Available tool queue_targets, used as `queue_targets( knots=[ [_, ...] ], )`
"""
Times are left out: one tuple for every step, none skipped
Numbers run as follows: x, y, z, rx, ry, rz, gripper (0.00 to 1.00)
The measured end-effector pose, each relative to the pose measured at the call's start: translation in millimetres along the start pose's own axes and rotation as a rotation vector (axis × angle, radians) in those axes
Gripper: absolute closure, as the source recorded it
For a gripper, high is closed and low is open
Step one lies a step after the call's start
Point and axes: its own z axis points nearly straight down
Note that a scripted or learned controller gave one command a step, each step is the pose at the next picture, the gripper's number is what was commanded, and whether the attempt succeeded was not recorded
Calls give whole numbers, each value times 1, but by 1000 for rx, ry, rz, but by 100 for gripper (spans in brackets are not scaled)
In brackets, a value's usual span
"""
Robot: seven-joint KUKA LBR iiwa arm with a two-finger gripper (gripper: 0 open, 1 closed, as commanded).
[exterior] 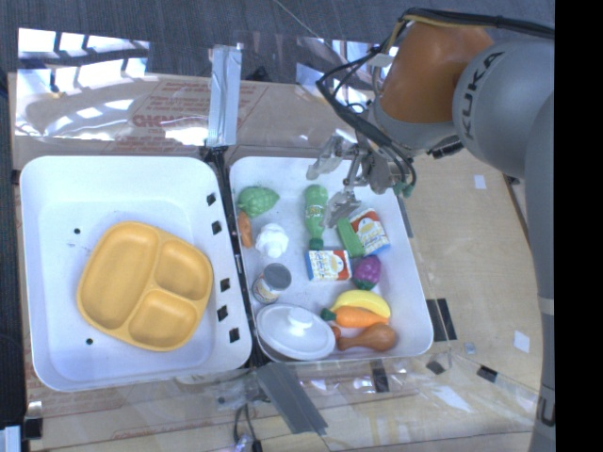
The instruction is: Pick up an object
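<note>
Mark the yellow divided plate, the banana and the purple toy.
yellow divided plate (143,284), camera view, centre ridge between compartments.
banana (361,302), camera view, middle of its curve.
purple toy (366,270), camera view, its rounded top.

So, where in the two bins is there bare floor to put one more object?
Left bin: bare floor all around the yellow tray, widest along the top. Right bin: crowded; a small patch sits top left, above the green vegetable, beside the claw.
</note>
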Motion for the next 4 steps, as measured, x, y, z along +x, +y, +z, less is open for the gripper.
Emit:
queue_targets(
  knots=[
    [-17, 5, 105, 0, -4, -118, 0],
    [-18, 7, 97, 0, -4, -124, 100],
    [51, 52, 106, 1, -3, -276, 100],
    [51, 53, 106, 0, -2, -276, 0]
  ],
)
